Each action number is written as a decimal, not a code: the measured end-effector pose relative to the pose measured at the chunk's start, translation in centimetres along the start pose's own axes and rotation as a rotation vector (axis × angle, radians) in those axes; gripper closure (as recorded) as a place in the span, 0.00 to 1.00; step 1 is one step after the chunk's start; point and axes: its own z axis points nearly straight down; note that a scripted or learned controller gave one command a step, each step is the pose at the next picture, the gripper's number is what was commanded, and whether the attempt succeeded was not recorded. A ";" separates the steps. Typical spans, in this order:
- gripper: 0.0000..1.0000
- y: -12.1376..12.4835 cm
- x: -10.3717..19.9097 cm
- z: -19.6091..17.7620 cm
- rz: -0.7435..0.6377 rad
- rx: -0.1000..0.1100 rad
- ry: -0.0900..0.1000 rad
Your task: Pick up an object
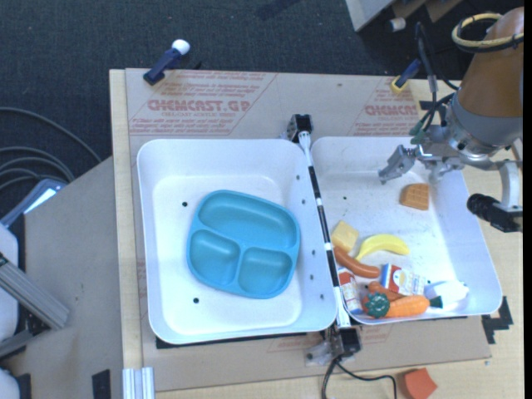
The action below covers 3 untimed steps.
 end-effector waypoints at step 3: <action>0.00 2.7 -6.3 11.1 0.001 -0.013 -0.007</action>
